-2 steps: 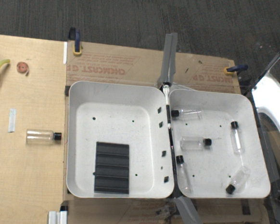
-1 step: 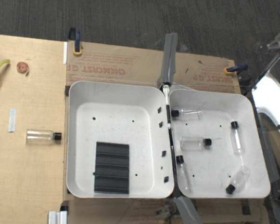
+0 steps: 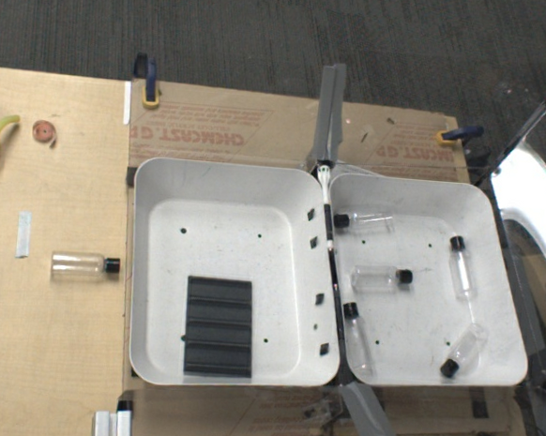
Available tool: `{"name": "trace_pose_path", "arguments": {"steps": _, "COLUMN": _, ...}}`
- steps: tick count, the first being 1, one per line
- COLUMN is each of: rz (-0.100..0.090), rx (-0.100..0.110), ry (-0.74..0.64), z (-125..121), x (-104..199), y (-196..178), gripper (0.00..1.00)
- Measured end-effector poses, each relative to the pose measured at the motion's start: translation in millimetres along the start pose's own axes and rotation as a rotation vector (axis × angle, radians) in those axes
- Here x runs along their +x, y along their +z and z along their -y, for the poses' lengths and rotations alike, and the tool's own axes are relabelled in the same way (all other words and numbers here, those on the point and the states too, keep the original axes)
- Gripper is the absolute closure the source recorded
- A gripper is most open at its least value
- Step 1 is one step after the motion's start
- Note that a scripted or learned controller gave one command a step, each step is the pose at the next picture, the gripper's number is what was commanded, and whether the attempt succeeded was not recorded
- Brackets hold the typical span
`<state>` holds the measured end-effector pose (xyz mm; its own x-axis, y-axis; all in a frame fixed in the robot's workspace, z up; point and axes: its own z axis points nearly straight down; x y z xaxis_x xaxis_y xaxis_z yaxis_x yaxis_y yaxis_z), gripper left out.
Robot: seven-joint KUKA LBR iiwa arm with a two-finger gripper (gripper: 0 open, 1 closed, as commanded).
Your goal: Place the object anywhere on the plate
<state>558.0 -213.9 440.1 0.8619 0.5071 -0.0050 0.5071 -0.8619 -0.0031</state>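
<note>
Two white bins (image 3: 139,249), one black ribbed plate (image 3: 217,327), six clear vials (image 3: 381,279).

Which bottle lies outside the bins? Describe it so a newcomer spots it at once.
Start at the left white bin and look past its left wall onto the wooden bench. A clear bottle lies there on its side, black cap toward the bin. The other clear bottles all lie inside the right bin.

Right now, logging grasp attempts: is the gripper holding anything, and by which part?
It cannot be told. The clear vials lie loose in the right bin.
</note>
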Motion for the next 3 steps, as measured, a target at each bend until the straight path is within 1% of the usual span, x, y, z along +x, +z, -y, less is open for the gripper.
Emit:
{"name": "trace_pose_path", "arguments": {"steps": 1, "rz": 0.0, "rx": -0.001, "ry": 0.191, "z": 10.1, "x": 71.7, "y": 19.8, "gripper": 0.0}}
{"name": "trace_pose_path", "arguments": {"steps": 2, "rz": -0.001, "rx": -0.001, "ry": 0.327, "z": -32.6, "x": 38.2, "y": -0.1, "gripper": 0.0}}
{"name": "trace_pose_path", "arguments": {"steps": 3, "rz": -0.001, "rx": 0.0, "ry": 0.327, "z": -50.3, "x": 76.6, "y": 0.0, "gripper": 0.0}}
